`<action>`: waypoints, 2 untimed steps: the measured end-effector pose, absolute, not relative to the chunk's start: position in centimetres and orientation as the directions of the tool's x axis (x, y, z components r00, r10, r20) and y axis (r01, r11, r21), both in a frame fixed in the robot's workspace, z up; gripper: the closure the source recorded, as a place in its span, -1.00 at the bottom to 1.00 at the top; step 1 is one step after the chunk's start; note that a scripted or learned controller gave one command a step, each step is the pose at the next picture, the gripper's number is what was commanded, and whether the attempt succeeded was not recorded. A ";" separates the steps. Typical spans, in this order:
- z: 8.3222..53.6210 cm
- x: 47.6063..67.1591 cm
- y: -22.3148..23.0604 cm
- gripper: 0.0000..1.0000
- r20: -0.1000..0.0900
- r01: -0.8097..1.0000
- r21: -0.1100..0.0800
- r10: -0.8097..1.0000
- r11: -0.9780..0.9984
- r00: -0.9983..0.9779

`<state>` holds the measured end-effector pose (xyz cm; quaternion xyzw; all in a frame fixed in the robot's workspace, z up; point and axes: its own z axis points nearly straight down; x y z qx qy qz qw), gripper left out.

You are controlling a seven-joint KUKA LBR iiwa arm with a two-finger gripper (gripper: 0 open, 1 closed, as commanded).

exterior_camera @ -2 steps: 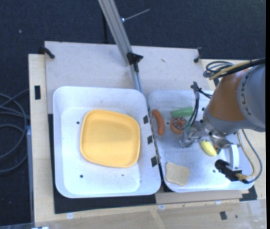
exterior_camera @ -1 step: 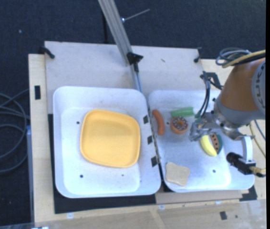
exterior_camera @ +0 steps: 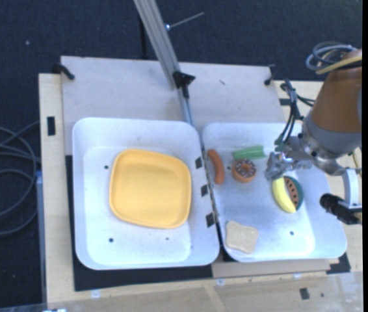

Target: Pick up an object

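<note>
The gripper [exterior_camera: 276, 164] hung in the right bin [exterior_camera: 262, 252], right of middle in the frame; whether it was apart or together could not be told; the watermelon slice [exterior_camera: 287, 194] lay just below it, the donut [exterior_camera: 244, 170] beside it; it might bump one and grab nothing.

I'm reading no text, label, brand or number anywhere — nothing legible is showing on bins, bench or arm.

A plate [exterior_camera: 150, 188] was set in the left bin [exterior_camera: 86, 142]. In the right bin [exterior_camera: 327, 239], a sausage [exterior_camera: 216, 166] was placed at nine o'clock, a donut [exterior_camera: 244, 170] centrally, a bread slice [exterior_camera: 242, 236] at seven o'clock.
</note>
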<state>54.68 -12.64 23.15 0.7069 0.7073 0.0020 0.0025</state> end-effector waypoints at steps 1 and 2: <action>26.1 54.8 -12.7 1.00 0.000 1.000 0.004 1.000 0.000 0.000; 26.7 55.1 -7.5 1.00 0.001 1.000 0.001 1.000 0.004 -0.004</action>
